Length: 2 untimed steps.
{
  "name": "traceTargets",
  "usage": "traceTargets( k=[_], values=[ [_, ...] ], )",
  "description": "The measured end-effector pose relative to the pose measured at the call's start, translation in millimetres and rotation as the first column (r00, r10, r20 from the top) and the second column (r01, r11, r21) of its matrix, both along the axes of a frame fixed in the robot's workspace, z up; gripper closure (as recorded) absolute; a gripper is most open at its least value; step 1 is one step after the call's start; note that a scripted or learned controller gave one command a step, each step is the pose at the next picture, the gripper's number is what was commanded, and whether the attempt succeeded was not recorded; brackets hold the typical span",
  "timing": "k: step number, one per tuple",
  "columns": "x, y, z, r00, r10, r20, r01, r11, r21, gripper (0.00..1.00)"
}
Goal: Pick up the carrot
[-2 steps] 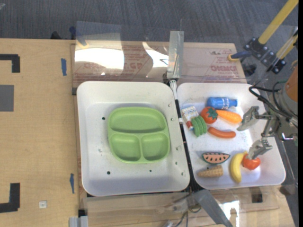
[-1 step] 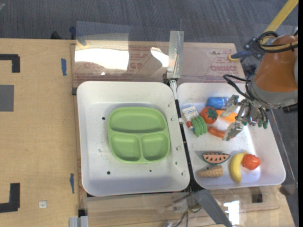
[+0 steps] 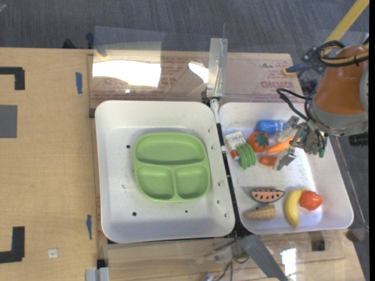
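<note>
The carrot (image 3: pixel 277 147), a short orange piece, lies in the right bin (image 3: pixel 337 174) near its back, between a red tomato (image 3: pixel 258 140) and my gripper (image 3: pixel 289 141). The gripper hangs low over the carrot's right end, with the orange-banded wrist above and to its right. Its fingers are spread open, one fingertip (image 3: pixel 286 159) just in front of the carrot and the other near the blue item (image 3: pixel 269 126). The carrot rests on the bin floor and is not clamped.
A green ridged vegetable (image 3: pixel 246 156), a white packet (image 3: pixel 234 138) and a small red piece (image 3: pixel 268 161) lie close to the carrot. A watermelon slice (image 3: pixel 266 195), cone (image 3: pixel 261 213), banana (image 3: pixel 291 206) and red fruit (image 3: pixel 310 200) sit at the front. The left bin (image 3: pixel 111 174) holds a green divided plate (image 3: pixel 173 165).
</note>
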State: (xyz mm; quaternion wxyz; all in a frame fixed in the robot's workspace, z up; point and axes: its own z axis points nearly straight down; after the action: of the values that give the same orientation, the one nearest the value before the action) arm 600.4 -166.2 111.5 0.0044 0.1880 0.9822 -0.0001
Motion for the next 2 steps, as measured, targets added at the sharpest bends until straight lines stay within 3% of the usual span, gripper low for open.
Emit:
traceTargets(
  k=[1,2],
  values=[
    [2,-1,-23,0.998,-0.063,-0.001,0.063,0.998,0.002,0.0],
    [6,0,-8,0.998,-0.06,0.011,0.06,0.998,-0.001,1.0]
  ],
)
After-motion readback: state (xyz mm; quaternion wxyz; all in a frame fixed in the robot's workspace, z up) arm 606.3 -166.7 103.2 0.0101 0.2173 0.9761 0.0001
